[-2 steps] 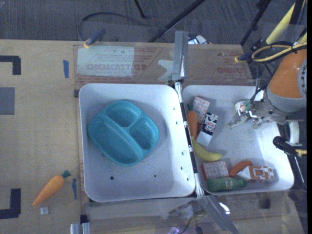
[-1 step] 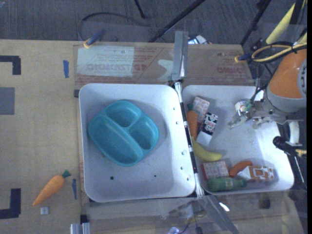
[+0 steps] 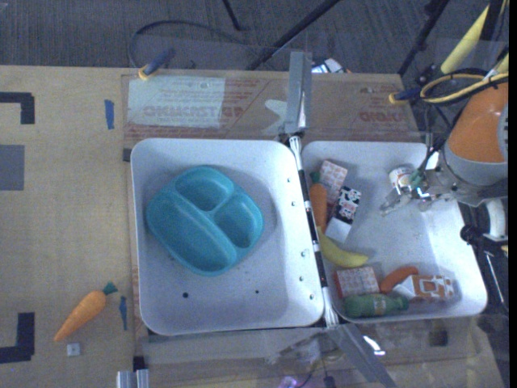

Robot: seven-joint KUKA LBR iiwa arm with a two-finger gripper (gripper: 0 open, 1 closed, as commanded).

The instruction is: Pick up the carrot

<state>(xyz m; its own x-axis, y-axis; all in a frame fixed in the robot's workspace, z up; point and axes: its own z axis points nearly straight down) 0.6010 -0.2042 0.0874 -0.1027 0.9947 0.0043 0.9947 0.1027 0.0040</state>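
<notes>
We've got the carrot (image 3: 320, 204) lying along the right bin's (image 3: 440, 253) left wall, well left of the gripper (image 3: 401, 192); can't tell what that gripper's doing, honestly.

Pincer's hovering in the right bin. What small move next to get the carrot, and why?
Probably slide the pincer toward the bin's left wall, over the carrot. The carrot lies along the divider, beside the small cartons and above the banana, while the pincer sits apart from it in the right bin. Another carrot lies out on the bench, farther away.
</notes>
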